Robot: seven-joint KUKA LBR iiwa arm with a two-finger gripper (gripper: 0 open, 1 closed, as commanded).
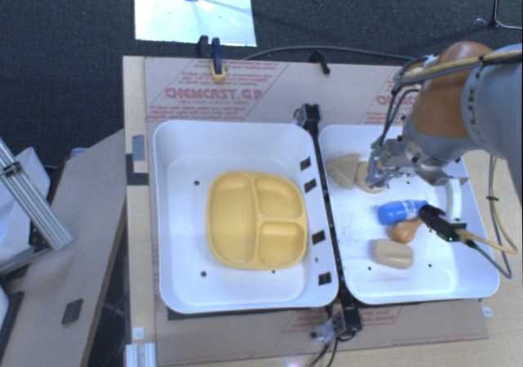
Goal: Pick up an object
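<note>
The right bin (470, 275) holds several small objects. A pale tan piece (343, 169) lies near its left wall, with a second tan piece (372, 186) just to its right. My gripper (377, 172) hangs low directly over that second piece and hides most of it. Whether it touches the piece cannot be told. Further right lie a blue cylinder (400, 212), a small orange object (404, 231) touching it from below, and a beige block (392, 254) toward the front.
The left bin (176, 275) holds a yellow divided plate (257, 220). A black divider with clips (317, 194) runs between the bins. The grey arm with its orange band (445, 104) reaches over the right bin's back right. Cables (482, 243) trail along the right side.
</note>
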